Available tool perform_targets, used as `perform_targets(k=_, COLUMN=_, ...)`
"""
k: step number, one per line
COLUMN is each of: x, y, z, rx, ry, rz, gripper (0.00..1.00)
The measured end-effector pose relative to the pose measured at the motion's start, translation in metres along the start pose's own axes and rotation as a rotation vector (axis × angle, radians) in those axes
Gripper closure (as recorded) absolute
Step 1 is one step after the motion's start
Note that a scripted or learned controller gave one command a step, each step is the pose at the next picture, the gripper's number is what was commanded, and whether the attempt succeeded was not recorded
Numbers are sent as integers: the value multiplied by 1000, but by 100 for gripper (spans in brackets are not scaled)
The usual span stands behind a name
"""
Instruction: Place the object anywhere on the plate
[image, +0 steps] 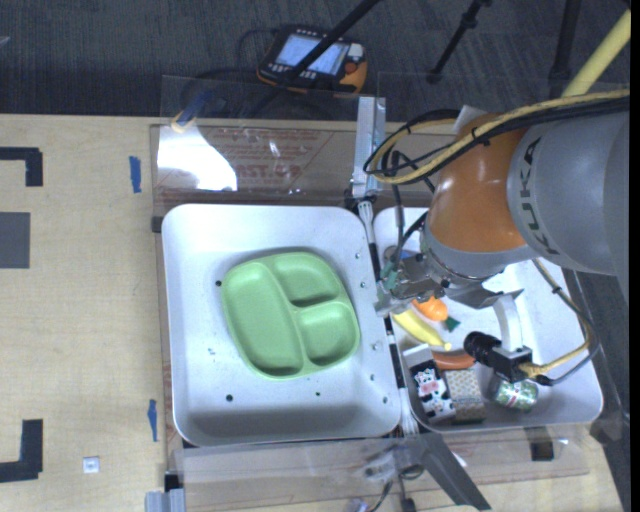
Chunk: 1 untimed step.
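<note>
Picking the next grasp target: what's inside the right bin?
A yellow banana-like piece, a small orange item, a patterned box and a green can, all near the front. The arm covers the back half of the right bin, so anything there is hidden.

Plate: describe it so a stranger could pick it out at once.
Of the two white bins side by side, take the left bin. The plate lies in its middle. Unlike the small items in the right bin, it is large, pale green and split into three compartments.
</note>
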<state>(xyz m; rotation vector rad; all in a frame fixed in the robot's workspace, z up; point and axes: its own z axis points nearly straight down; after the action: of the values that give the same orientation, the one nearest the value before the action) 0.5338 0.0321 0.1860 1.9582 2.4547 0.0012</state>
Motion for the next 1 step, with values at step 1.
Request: perform_targets(k=1, x=-6, y=-43, z=2, rx=5, ry=2, rz=76, gripper=100)
